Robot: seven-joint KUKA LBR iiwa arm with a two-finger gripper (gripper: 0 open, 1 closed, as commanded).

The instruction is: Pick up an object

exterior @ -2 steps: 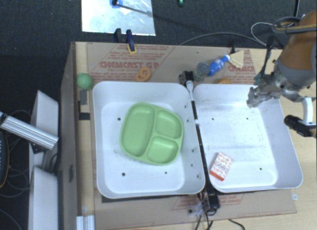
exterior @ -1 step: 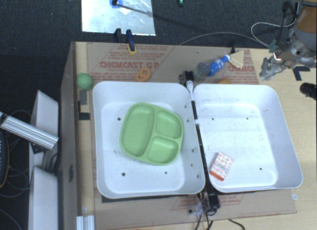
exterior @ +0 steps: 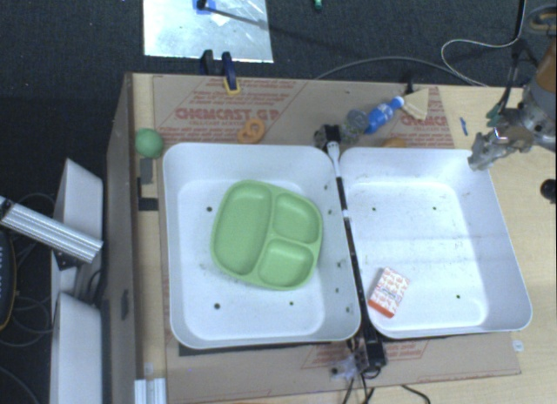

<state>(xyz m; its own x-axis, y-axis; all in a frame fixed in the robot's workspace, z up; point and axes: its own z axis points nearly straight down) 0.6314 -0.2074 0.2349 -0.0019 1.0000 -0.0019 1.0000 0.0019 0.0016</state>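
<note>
A small packet (exterior: 388,292) with an orange and white pattern lies flat in the right bin (exterior: 487,245), near its front left corner. A green divided tray (exterior: 266,234) rests in the middle of the left bin (exterior: 187,219). My gripper (exterior: 484,151) hangs at the far right corner of the right bin, just over its rim, far from the packet. Nothing shows between its fingers.
Behind the bins on the cardboard lie a blue bottle (exterior: 379,117), an orange ring (exterior: 251,130) and a green ball (exterior: 149,142). A cable (exterior: 470,50) loops at the back right. A metal rail (exterior: 48,228) juts in at the left.
</note>
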